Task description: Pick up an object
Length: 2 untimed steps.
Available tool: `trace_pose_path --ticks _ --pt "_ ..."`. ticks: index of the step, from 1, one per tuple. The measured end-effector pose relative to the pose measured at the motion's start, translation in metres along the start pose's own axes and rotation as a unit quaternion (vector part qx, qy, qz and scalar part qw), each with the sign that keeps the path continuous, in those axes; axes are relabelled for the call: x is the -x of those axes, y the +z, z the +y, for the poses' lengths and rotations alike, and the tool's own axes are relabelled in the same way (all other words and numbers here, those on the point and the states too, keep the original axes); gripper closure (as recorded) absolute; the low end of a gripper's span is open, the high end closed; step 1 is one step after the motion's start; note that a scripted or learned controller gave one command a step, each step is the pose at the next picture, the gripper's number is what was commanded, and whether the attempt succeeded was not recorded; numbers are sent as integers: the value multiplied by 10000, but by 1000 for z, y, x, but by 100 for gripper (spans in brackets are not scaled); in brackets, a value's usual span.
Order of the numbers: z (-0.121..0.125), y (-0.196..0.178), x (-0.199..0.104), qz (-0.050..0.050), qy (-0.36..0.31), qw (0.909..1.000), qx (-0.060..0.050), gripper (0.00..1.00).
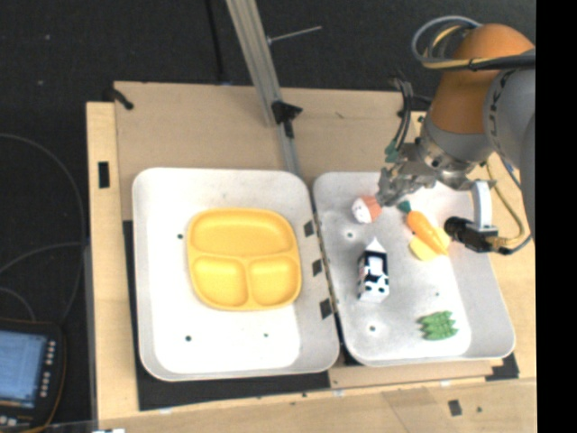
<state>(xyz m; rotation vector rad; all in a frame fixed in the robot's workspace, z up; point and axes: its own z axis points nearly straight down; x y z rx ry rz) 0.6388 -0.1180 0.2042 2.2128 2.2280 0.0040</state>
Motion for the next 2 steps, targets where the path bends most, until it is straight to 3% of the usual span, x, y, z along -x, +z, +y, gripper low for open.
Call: trace_pose_path --ticks 2 --pt "10 -18 -110 5 -5 10000 2 100"
